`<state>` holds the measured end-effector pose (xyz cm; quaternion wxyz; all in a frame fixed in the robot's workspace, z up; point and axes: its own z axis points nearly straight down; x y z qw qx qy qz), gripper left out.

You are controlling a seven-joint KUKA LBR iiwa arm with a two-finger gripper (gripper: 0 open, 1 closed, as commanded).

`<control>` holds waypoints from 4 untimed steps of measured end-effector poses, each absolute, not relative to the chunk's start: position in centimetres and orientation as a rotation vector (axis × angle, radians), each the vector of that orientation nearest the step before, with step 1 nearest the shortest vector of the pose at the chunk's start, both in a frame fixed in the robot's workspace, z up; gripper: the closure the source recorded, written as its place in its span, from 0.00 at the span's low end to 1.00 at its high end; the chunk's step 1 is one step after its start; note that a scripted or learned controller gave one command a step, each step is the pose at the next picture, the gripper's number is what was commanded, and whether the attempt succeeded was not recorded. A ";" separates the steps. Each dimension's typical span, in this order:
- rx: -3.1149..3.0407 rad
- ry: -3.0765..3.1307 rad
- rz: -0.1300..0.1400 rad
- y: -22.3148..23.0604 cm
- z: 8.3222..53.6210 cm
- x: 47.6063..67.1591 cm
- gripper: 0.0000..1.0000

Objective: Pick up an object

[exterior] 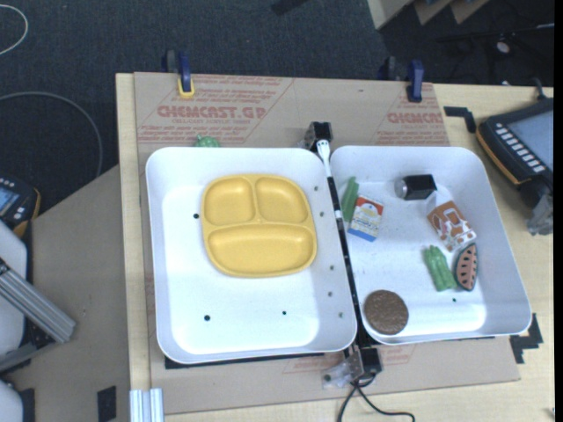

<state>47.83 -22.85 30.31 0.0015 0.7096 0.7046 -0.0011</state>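
Two white bins, viewed from above

A yellow plate (pixel 259 227) is held in the left bin (pixel 171 271); small objects (pixel 365 219), including a brown disc (pixel 386 312), are scattered in the right bin (pixel 497 262). The gripper's state cannot be told.

- The two white bins, left (pixel 176 306) and right (pixel 493 236), look like smooth plastic with a soft sheen.
- The yellow divided plate (pixel 259 225) looks like smooth, slightly glossy plastic.
- The sheet under the bins (pixel 264 104) looks like matt brown cardboard or paper with red print.
- The table (pixel 537 262) shows a pale wood-like surface, matt.
- The brown round disc (pixel 386 311) has a rough, speckled face.
- The small black block (pixel 417 185) looks matt.
- The floor (pixel 79 33) looks like dark, rough carpet.
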 end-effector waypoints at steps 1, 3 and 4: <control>2.220 2.235 -0.001 -14.7 23.8 47.9 1.00; 2.207 2.230 0.012 4.0 31.2 48.0 1.00; 2.214 2.225 0.006 7.6 35.2 48.0 1.00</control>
